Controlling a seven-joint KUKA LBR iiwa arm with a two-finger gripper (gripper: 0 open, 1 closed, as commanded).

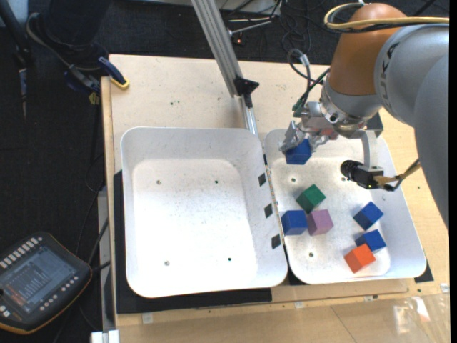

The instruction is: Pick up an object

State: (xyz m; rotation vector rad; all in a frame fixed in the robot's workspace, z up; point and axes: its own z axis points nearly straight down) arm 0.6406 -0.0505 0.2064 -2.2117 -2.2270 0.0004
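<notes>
step: lift after grasp, judged | hand [298,143] clamped on blue cube [298,152], raised above right bin [407,263], far from orange cube [359,257] | left bin [136,191] beside | next: likely raise straight, keeping grip firm, clear of green cube [310,197]

- Even, bright light from above falls on the left white bin [189,206]; its floor looks washed out and nearly without shading.
- Beyond the bin's left wall the floor sinks into near black.
- Right of the bin, the arm [400,56] carries soft highlights.
- Shadows beside the bin are faint.
- The picture is slightly grainy and soft.
</notes>
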